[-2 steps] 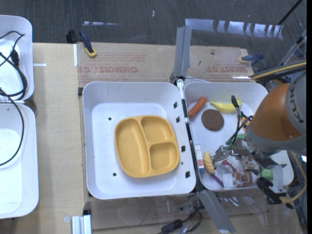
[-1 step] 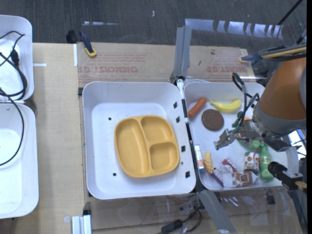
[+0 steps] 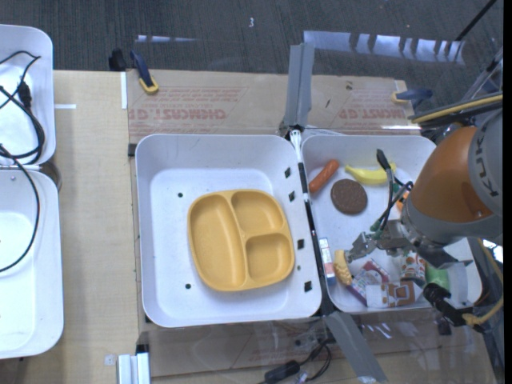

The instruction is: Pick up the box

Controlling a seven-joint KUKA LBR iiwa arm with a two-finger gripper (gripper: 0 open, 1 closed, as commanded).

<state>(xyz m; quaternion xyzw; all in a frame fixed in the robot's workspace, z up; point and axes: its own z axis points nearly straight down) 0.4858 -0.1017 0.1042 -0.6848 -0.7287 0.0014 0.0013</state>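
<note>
Arm in from the right of the frame, wrist low over the right bin [image 3: 416, 144]. Claw [image 3: 370, 244] sits near the bin's lower middle, metal fingers aimed toward the left; from this slant I cannot tell whether they are spread or pressed together, and I see nothing between them.

The box [image 3: 387, 290] — as best I can make it out, the flat red-and-white printed carton — lies in the lower part of the right bin, just below and slightly right of the claw, partly under the wrist's shadow. Its long axis seems to run left-right across the frame, though clutter blurs the edges.

Neighbours: a corn cob [image 3: 342, 267] just left of it, a brown round disc [image 3: 349, 196] above, a banana [image 3: 368, 174] and a carrot-like orange piece [image 3: 323, 176] toward the bin's upper edge. Yellow divided plate [image 3: 240, 239] alone in the left bin [image 3: 160, 214].

My read: the next move is a short shift toward the bottom of the frame, then down — the corn cob crowds the left side.
</note>
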